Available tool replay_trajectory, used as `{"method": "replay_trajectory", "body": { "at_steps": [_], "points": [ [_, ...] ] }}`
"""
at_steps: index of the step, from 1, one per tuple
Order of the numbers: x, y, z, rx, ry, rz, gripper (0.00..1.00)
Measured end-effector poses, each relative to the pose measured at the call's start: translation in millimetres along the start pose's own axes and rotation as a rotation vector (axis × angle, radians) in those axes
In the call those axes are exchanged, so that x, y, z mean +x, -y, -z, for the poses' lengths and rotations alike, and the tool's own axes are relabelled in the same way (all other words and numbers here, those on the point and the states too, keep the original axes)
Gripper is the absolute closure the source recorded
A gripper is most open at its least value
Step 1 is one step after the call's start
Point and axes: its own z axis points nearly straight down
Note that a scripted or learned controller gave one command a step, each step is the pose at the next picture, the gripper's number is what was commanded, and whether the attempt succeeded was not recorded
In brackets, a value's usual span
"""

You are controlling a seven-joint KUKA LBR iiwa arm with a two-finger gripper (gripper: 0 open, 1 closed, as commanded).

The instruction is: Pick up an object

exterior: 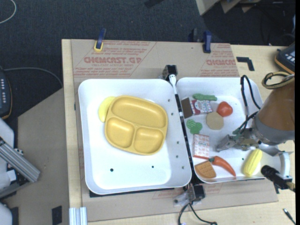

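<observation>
Nearest the front edge of the right bin [233, 82] lie a carrot [223, 164] and a tan, bread-like piece [205, 170] touching its leafy end, with a yellow ear of corn [252, 161] off to the right near the bin's wall. Just behind these a pink-and-white card [201, 146] lies flat, and beside it the tool [223, 144] hangs low over the bin floor, its dark fingers pointing left and slightly spread with nothing between them. The grey arm [276, 121] with its orange band comes in from the right above the corn. Further back sit a round beige disc [215, 121], a small green leafy piece [194, 125], a red tomato [225, 109], a red-and-white packet [202, 107] beside a brown bar [186, 108], and a green vegetable [205, 97] near the far wall. In the left bin [93, 149] a yellow divided tray [136, 124] lies upside-up, with a pale yellow object [105, 108] tucked against its left rim. Both bins rest on the table [75, 69], whose brown sheet is held by clamps at the far edge.
</observation>
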Motion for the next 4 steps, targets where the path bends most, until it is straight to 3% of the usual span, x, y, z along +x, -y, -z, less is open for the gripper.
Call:
{"method": "replay_trajectory", "body": {
  "at_steps": [1, 3, 4],
  "points": [
    [-1, -1, 13, -0.005, 0.003, -0.001, 1.0],
    [-12, -15, 118, -0.01, 0.005, 0.002, 1.0],
    [-12, -15, 144, -0.008, 0.004, 0.001, 1.0]
  ]
}}
